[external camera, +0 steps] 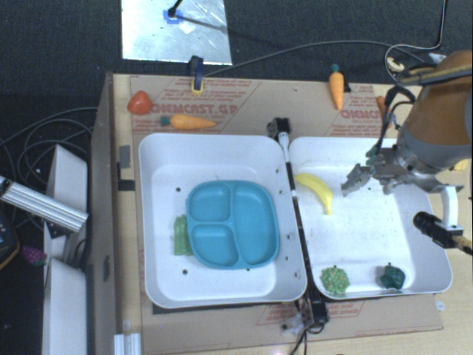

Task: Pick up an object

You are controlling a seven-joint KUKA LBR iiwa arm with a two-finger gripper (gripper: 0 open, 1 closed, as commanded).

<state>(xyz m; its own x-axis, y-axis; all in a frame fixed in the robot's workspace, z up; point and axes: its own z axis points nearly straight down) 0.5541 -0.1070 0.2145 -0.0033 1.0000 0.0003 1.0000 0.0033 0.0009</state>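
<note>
In the right bin (414, 220), a yellow banana (315, 191) lies near the left wall. A light green bumpy piece (335, 279) and a dark green piece (392, 276) rest by the bin's front edge. My gripper (372, 183) hangs over the upper middle of this bin, to the right of the banana and apart from it. Its two fingers are spread open with nothing between them. The grey and orange arm (440, 117) comes in from the right above it.
The left bin (159, 161) holds a blue divided plate (233, 224) with a pale green piece (181, 235) at its left side. On the cardboard behind the bins lie a carrot (188, 122), a red tomato (139, 103) and another carrot (337, 87).
</note>
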